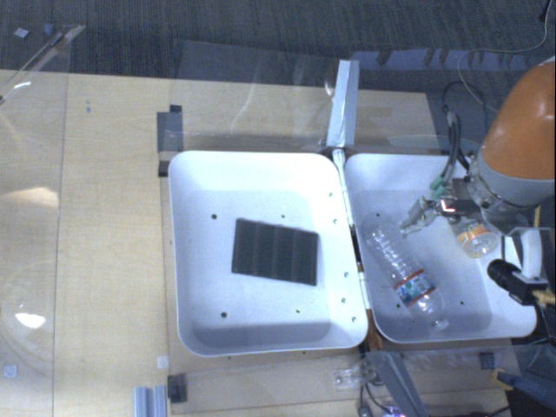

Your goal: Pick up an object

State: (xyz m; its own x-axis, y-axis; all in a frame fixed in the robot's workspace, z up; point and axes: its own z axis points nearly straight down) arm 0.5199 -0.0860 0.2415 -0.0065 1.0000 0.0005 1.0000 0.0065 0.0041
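Two white bins sit side by side on the tabletop (95, 233). The left bin (195, 320) holds a dark ribbed rectangular pad (275, 251) lying flat near its centre. The right bin (382, 176) holds a clear plastic bottle (403, 272) on its side, crumpled, its blue-and-red label too small to read. Near that bin's right edge lies a small amber-tinted object (477, 238), partly hidden and hard to identify. Above the bottle's upper end hangs the tool (426, 214); whether it is spread or closed, I cannot tell.
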